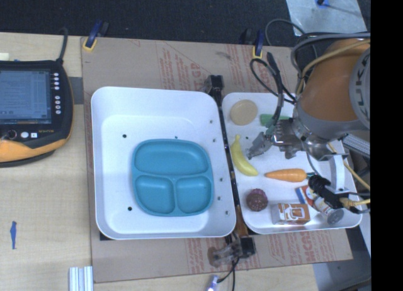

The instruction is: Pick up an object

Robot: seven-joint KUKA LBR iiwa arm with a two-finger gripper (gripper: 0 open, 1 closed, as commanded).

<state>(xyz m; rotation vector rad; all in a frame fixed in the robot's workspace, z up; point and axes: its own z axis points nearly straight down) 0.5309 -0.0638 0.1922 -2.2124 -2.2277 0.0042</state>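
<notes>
My gripper [274, 150] hangs over the upper middle of the right bin [352, 223], open, with nothing between its fingers. One fingertip [256, 151] is just right of the yellow banana [242, 158], which lies along the bin's left wall. An orange carrot [286, 174] lies directly below the gripper. A beige round disc [244, 112] sits at the bin's top left, with a green item [267, 119] partly hidden behind the wrist. Lower down are a brown ball [256, 199] and a small printed box [293, 213].
The left bin [107, 157] holds a blue divided plate [171, 176]. A teach pendant [31, 110] lies on the bench at the far left. Cables loop above the right bin. A small bottle-like item [320, 198] lies at the right bin's lower right.
</notes>
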